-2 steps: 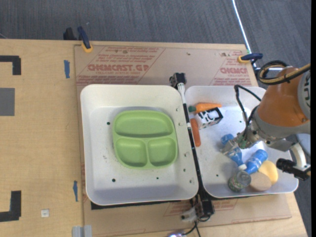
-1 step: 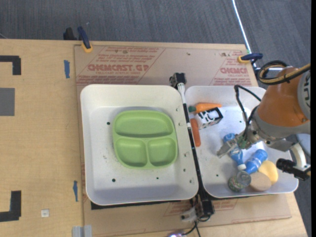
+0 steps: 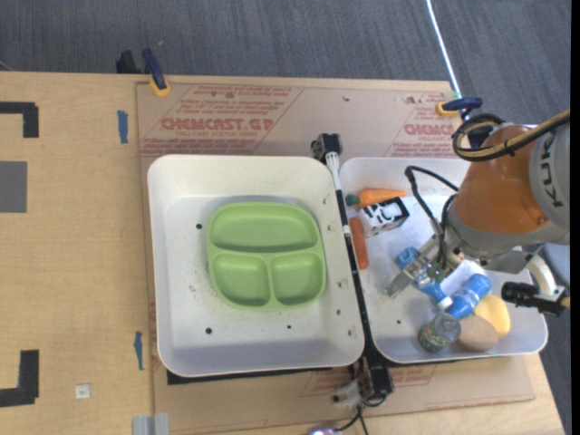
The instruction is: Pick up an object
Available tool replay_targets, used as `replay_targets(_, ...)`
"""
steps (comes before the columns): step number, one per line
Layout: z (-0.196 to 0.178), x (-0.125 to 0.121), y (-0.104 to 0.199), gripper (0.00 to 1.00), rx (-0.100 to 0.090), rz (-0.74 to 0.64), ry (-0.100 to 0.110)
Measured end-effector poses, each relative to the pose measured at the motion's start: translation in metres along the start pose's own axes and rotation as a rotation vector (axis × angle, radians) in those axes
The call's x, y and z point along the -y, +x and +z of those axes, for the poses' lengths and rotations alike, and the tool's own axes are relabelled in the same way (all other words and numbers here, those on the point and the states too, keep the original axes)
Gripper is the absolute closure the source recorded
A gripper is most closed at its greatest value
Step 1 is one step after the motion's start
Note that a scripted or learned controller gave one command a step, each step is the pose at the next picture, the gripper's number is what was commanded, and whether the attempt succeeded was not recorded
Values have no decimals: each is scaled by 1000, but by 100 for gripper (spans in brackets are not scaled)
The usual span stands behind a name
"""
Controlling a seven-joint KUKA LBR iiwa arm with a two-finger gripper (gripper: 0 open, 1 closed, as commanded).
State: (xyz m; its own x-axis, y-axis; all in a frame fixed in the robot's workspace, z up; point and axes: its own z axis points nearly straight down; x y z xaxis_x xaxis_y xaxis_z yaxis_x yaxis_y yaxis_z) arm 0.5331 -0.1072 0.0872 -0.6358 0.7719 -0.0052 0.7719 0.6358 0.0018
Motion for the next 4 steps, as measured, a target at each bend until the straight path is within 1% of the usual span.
replay_targets(1,0,-5,5,0,2,-179,-2)
replay_targets(2,0,-16,-21,0,0,-281,-3)
replay_targets(3,0,-36,-12,0,4,-475,-4)
replay_targets(4,0,-55,-33,0,-1,-718,-2)
